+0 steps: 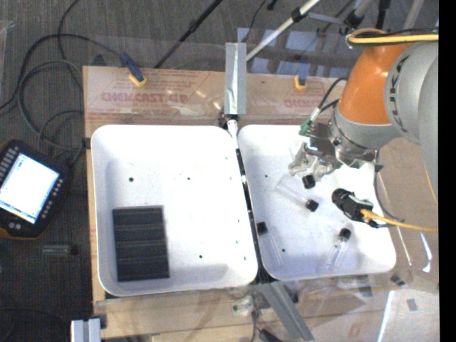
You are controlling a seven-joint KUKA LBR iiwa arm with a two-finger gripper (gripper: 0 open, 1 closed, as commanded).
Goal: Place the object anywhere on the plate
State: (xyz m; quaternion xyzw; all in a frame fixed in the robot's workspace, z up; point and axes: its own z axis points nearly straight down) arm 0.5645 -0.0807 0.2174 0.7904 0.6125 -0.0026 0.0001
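1. Arm point(399, 84) in from the right, grey with the orange band, stretched out over the right bin point(385, 262).
2. End effector point(308, 168) low over the upper middle of that bin, pale metal parts angled down and to the left. Spread or pressed together, cannot tell from up here.
3. Small black piece point(308, 182) right at the tip of the end effector, in the right bin. Gripped or only lying under it, cannot tell.
4. Clear vial point(311, 205) just below on the white floor, black cap at the near end, see-through body faint and running up to the left.
5. Second clear vial point(340, 239) closer to the front right, black cap at the top end, body slanting down toward the front wall.
6. Black bit point(261, 228) tight against the left wall of the right bin, well apart from the others.
7. Over in the left bin point(142, 137), dark ribbed plate point(141, 243) lying flat in the near left corner, across the divide from all the small pieces.
8. Both bins side by side on the bench point(171, 95), with a lit handheld screen point(28, 191) off to the left on the floor.
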